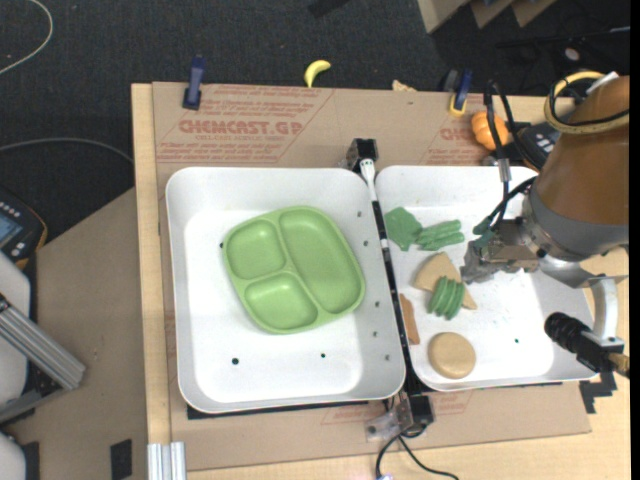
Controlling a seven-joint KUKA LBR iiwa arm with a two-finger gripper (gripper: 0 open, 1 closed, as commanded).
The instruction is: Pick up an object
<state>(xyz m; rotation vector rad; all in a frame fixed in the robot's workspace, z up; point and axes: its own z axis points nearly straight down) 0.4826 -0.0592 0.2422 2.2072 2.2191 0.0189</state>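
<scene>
Pincer (480,264) hovering low in the right bin (520,343).
Its state is hiding from view; a green ridged toy (447,297) is lying just beside it, near a tan wedge (434,267).

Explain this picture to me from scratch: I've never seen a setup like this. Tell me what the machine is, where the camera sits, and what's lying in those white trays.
This is one camera fixed above a bench, looking down at a slant. The grey and orange shape on the right is a robot arm; its pincer hangs over the right white bin. I cannot tell from here whether it holds anything. The left white bin contains a green divided plate. The right bin contains small toy foods: green leafy pieces, a tan wedge, a green ridged piece, a tan round piece and a thin brown stick by the bin's left wall.
</scene>
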